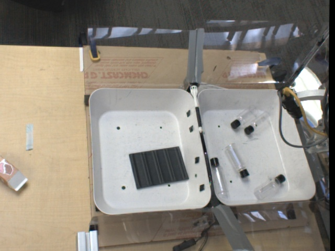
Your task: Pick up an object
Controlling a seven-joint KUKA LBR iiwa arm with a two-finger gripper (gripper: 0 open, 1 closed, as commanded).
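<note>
A black ribbed rectangular pad (158, 167) lies flat in the left bin (104, 140), a little below its middle. Several clear vials with black caps lie on their sides in the right bin (293, 156). Two vials (243, 120) (256, 124) rest close together at the upper middle. One vial (235, 159) lies at the centre, and another (218, 181) sits against the left wall. A further vial (268, 187) rests near the front right corner.
Both bins stand on brown cardboard (136, 69), with a grey metal bar (195, 56) behind their joint. Black and yellow cables (289, 109) hang over the right bin's far right corner. On the wooden bench to the left lie a small wrapped block (11, 174) and a grey strip (29, 137).
</note>
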